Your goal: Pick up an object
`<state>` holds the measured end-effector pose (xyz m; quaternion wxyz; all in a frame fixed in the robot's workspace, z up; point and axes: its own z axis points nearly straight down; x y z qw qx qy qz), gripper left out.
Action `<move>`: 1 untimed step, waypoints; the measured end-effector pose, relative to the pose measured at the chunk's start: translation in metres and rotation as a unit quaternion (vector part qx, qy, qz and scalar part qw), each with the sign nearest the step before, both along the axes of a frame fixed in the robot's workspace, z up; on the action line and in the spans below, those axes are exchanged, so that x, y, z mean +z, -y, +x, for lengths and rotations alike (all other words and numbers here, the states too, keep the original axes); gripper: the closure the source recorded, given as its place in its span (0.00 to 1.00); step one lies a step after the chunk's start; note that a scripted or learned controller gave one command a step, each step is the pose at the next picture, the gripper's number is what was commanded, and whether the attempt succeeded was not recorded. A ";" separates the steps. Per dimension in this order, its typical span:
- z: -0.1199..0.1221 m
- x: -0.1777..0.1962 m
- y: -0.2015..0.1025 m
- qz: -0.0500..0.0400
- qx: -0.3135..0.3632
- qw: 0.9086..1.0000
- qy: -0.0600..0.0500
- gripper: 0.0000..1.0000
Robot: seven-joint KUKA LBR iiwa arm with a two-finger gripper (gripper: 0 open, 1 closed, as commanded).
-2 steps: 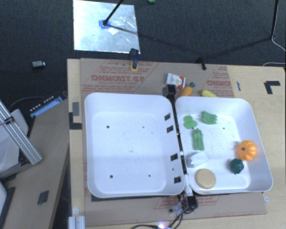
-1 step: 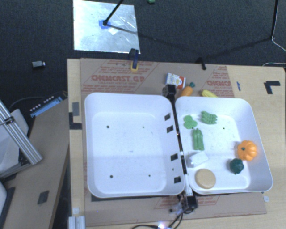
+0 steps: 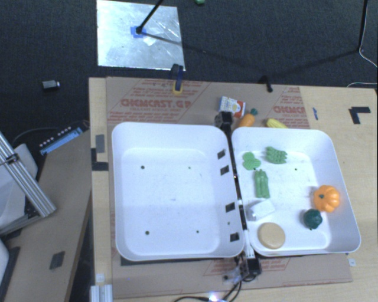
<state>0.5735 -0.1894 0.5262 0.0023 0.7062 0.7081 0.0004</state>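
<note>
Right bin (image 3: 339,171): pumpkin (image 3: 326,198), tan disc (image 3: 271,235), green veg (image 3: 261,183).

Dark carpet floor (image 3: 266,35) across the top, speckled and dim. Shiny metal plate (image 3: 140,34) lying flat on it, catching glare, with a thin black rod (image 3: 150,15) slanting down to a blue patch near its middle. Black cable (image 3: 283,65) trailing over the carpet toward the right. Small grey block (image 3: 51,85) alone at far left. Below, a tan wooden bench (image 3: 94,194), brown cardboard sheet (image 3: 156,100) with red print spread on top. Aluminium rail (image 3: 23,183) angling in at left.
</note>
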 end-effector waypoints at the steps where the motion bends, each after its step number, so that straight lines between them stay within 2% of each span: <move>1: -0.077 -0.020 0.019 0.001 -0.003 1.000 -0.002 1.00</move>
